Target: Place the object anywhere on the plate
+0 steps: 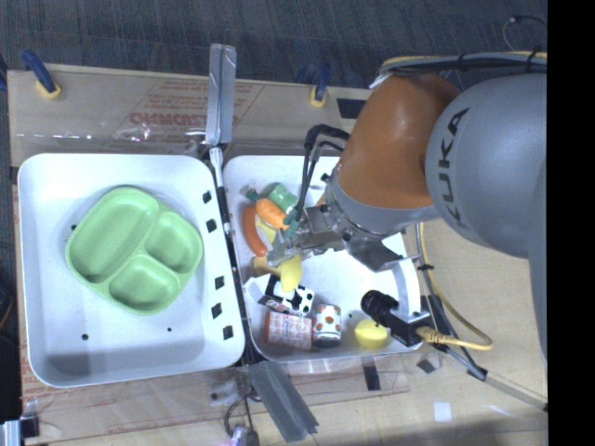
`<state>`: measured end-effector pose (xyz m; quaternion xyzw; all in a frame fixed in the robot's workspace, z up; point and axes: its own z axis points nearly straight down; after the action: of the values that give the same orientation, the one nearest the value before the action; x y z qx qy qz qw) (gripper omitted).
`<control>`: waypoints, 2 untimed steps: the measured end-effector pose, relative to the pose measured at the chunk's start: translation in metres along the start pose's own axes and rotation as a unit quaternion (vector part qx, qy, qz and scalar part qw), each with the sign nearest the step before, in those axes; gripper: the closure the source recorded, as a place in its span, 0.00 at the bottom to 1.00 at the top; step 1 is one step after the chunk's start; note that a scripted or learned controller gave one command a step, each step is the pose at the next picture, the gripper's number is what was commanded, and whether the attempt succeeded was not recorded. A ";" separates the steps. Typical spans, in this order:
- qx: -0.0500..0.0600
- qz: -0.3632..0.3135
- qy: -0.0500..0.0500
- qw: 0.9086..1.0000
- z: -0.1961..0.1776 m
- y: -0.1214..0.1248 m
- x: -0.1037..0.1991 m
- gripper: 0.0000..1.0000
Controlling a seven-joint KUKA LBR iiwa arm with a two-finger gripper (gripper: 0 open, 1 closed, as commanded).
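Note:
A light green divided plate lies in the left white bin. My gripper is low over the left part of the right bin, in among a cluster of small toys. Right beside it are an orange carrot-like piece, a green piece and a red-orange piece. A yellow banana-like piece lies just below it. The wrist hides whether anything is held.
Along the right bin's front lie a black-and-white spotted piece, a brown-labelled can, a small white spotted can and a yellow round piece. The ridge between the bins separates gripper and plate.

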<state>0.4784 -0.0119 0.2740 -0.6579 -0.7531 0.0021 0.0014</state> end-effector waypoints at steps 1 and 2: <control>0.001 -0.124 0.000 0.992 0.041 0.049 0.075 1.00; 0.000 -0.138 -0.001 0.990 0.065 0.126 0.143 1.00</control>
<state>0.5839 0.1462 0.2088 -0.5477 -0.8367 0.0024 0.0014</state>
